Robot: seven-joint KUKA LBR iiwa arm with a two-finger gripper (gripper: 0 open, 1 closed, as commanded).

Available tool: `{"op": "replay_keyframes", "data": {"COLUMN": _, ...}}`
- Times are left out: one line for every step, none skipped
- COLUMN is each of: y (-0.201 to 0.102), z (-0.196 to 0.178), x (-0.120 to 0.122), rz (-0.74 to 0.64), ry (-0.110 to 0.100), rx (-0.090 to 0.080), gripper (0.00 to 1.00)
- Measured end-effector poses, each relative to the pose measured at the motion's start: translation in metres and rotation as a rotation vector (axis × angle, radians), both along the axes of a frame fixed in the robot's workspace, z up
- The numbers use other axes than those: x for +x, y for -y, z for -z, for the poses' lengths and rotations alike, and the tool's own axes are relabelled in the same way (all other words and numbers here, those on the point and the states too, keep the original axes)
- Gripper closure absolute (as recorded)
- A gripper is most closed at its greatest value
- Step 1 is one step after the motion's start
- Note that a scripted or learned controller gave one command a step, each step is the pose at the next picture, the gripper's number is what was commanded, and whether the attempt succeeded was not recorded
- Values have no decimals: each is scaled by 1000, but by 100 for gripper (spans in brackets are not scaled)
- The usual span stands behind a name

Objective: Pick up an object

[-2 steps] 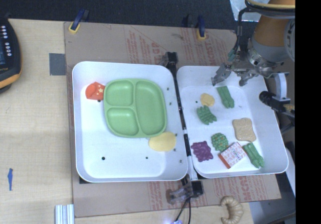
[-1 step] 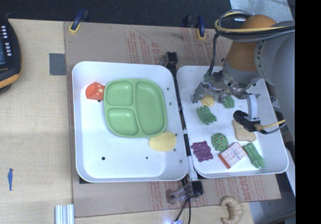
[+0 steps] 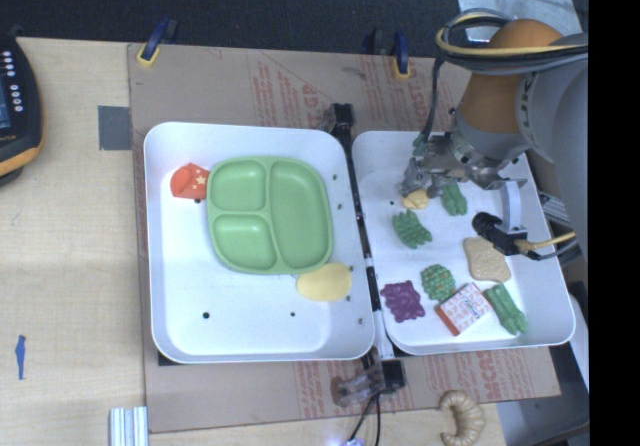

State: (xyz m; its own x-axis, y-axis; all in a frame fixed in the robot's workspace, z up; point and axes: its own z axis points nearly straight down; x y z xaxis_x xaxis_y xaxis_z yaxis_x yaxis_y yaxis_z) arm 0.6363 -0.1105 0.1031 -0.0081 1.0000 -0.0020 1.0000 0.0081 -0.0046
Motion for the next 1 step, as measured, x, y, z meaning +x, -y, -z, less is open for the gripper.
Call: {"op": "replay_keyframes", "data": {"y": -59, "z": -94, "x": -56, "rz": -2, "ry": 4, "rx": 4, "gripper": 100}}
